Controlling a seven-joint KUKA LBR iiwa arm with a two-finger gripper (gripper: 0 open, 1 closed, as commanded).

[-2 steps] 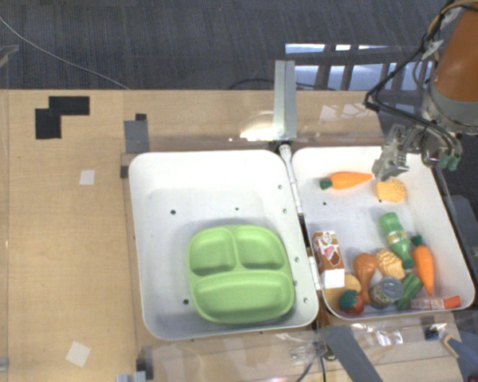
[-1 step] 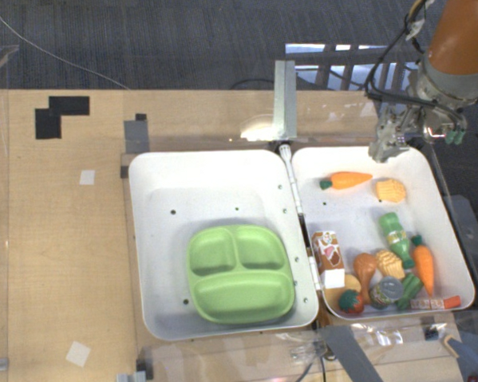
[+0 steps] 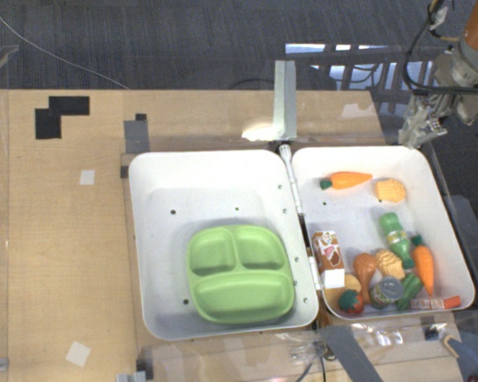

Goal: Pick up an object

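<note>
The gripper (image 3: 422, 125) hung above the far right corner of the right bin (image 3: 440, 185), holding nothing — its opening could not be judged. Candidate objects lay below: a carrot (image 3: 347, 180) and a corn piece (image 3: 391, 190) lay apart, the easier targets — the rest crowded the near corner. The left bin (image 3: 155, 198) held a green tray (image 3: 240, 273).

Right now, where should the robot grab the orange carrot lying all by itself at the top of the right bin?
Probably across the carrot's thick middle, coming straight down from above. It lies flat and sideways, green end pointing left, with bare bin floor either side for the fingers.
</note>
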